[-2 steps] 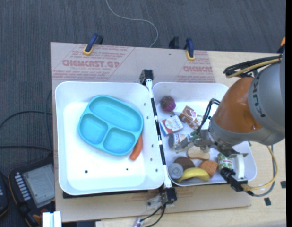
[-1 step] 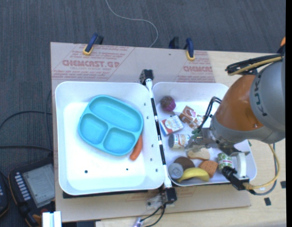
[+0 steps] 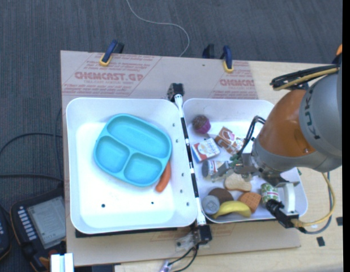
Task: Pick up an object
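- Arm (image 3: 302,132) reaching from the right, low over the right bin (image 3: 191,130), wrist bulk covering that bin's right half.
- Gripper (image 3: 238,166) down among the clutter near the bin's middle; impossible to tell from this slant whether anything is gripped.
- Nothing seen lifted clear: judged as still at the grasp stage, pick not yet done.
- Candidate things all in the right bin: purple ball (image 3: 201,123) near the top left, small red-and-white packets (image 3: 208,149) just below it, a pale bread-like piece (image 3: 238,182) right under the gripper, banana (image 3: 232,209) and a brown round piece (image 3: 220,195) by the front wall.
- Left bin (image 3: 73,152) holding a blue divided plate (image 3: 132,149) with a carrot (image 3: 163,178) touching its lower right edge; well apart from the gripper.
- Tight quarters: items touching or just beside each other around the gripper, the divider between bins near on its left, front wall close behind the banana.
- Open room mostly straight up, and over the left bin's bare floor.
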